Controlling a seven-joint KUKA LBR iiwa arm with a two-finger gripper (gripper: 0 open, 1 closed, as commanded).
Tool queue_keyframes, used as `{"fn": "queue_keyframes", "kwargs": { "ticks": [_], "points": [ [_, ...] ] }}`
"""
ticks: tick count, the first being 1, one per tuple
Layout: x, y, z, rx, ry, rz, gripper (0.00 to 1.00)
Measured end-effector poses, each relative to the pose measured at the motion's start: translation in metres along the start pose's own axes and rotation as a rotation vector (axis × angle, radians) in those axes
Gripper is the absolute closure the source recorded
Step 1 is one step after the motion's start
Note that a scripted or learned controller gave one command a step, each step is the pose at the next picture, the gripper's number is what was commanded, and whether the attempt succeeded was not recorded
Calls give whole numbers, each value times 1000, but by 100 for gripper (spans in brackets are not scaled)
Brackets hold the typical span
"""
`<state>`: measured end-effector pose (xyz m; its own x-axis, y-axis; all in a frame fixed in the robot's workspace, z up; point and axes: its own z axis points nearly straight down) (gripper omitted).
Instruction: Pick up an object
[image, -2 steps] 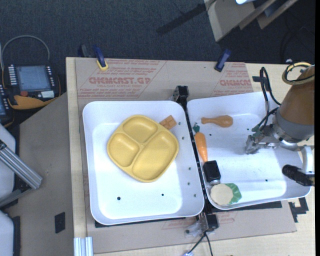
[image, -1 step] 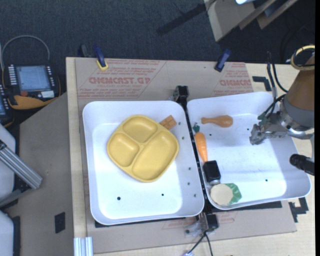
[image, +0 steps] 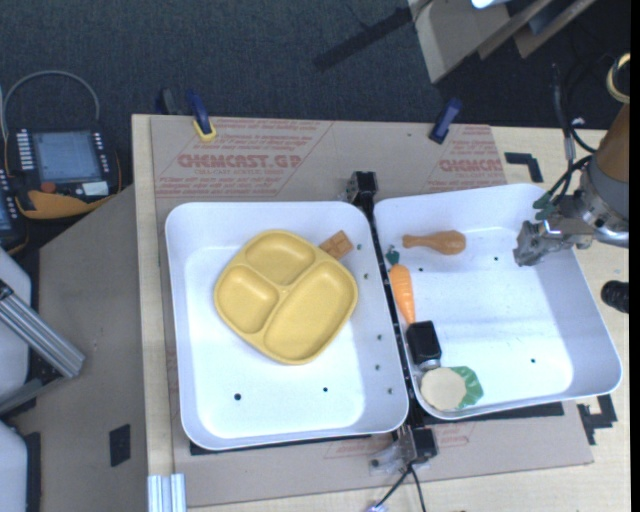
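Yellow divided plate (image: 286, 296): glossy smooth plastic. White bins (image: 200, 330): matt plastic. Bench top (image: 300, 160): printed cardboard-like sheet.

divided plate (image: 286, 296) in left bin (image: 190, 330); drumstick (image: 434, 242), carrot (image: 402, 292), block (image: 423, 342) in right bin (image: 560, 330).

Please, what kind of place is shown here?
Probably a robotics lab bench: a robot arm's gripper over two white bins, toy food such as a carrot, and a control pendant beside the bench.

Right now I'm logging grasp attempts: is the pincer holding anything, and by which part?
Nothing is held. The pincer hangs above the right bin's upper right corner, apart from the drumstick.
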<state>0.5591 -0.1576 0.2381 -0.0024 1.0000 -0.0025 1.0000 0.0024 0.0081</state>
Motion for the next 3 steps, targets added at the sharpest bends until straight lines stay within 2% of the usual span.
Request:
{"fn": "queue_keyframes", "kwargs": {
  "ticks": [1,3],
  "points": [
    [0,1,-37,2,0,1,100],
    [96,29,-36,6,3,-3,100]
  ]
}}
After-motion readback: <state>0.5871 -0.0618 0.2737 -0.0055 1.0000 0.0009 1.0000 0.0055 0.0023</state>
